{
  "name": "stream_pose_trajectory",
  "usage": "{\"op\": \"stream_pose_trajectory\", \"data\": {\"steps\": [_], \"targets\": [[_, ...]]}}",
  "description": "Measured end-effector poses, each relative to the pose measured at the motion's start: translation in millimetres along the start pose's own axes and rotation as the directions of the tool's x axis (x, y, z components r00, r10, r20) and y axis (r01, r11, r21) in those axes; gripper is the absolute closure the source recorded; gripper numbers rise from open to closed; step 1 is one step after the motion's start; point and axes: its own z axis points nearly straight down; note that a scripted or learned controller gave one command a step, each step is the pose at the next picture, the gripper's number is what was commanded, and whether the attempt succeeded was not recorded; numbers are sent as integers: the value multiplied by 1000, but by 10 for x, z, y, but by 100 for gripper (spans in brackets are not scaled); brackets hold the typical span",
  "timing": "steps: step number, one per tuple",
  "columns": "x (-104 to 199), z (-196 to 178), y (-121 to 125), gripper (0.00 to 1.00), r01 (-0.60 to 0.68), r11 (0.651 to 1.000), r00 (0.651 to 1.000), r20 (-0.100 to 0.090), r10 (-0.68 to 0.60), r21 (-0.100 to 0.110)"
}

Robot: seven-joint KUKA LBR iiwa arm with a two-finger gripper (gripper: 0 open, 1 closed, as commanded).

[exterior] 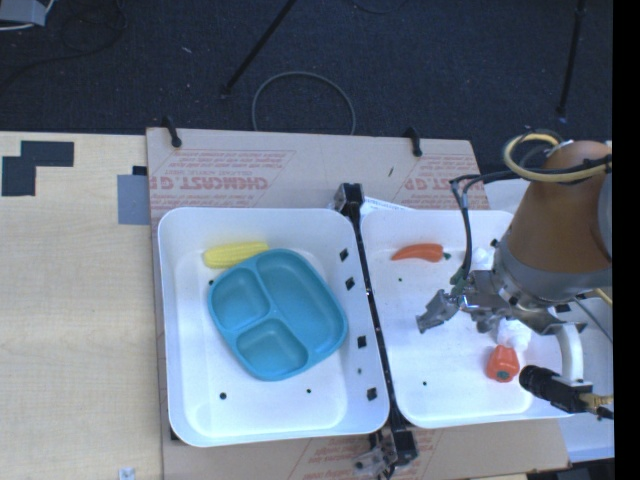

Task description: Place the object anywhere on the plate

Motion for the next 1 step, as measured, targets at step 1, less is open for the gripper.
{"op": "stream_pose_trajectory", "data": {"steps": [1], "targets": [[-5,-62,26,0,2,1000,1000,2,-2,-13]]}}
